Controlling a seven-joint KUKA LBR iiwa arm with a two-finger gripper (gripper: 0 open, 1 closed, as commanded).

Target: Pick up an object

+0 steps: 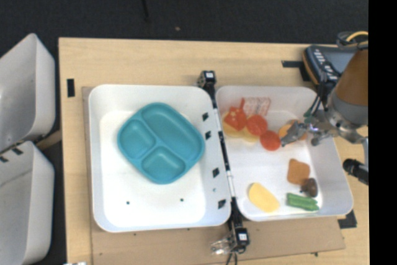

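Beside three red toys (254,125) in the right bin (329,205), the gripper (296,133) hangs splayed, grasping nothing.

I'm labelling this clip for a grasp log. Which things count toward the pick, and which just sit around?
For the pick: gripper, orange piece by it, red ball, brown piece, yellow piece, green pod.

Lying about: blue tray, left bin.

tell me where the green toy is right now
In the camera view, the green toy lies in the right bin, near its front right corner, just right of the yellow piece and below the small dark piece.
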